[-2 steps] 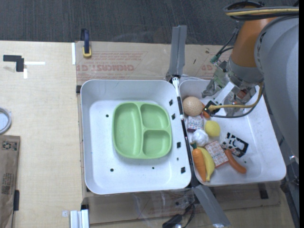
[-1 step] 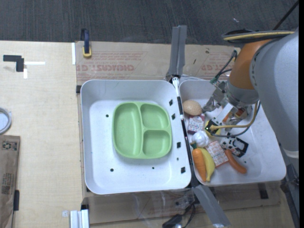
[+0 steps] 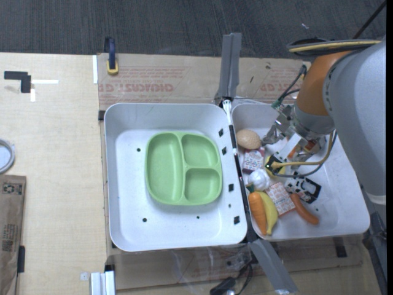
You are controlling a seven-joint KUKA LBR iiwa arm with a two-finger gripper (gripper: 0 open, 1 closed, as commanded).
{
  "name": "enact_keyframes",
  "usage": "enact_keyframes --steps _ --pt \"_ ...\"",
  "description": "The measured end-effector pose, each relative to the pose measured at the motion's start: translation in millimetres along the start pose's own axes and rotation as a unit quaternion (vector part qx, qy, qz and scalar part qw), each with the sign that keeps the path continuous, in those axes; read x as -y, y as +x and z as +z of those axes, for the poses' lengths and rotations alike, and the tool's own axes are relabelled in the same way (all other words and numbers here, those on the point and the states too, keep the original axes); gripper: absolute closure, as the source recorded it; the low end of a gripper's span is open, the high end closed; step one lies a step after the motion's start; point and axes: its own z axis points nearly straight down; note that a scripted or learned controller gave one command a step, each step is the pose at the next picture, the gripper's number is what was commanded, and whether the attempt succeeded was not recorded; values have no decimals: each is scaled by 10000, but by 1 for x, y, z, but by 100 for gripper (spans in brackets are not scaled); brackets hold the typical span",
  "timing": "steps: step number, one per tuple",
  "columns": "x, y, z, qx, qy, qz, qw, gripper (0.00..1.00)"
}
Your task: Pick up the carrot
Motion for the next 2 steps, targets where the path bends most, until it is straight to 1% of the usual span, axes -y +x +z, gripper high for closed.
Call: enact_keyframes --steps 1,2 --pt "0 -1 -8 12 12 6 10000 100" --pt "15 -45 -35 -8 0 -132 9999 100"
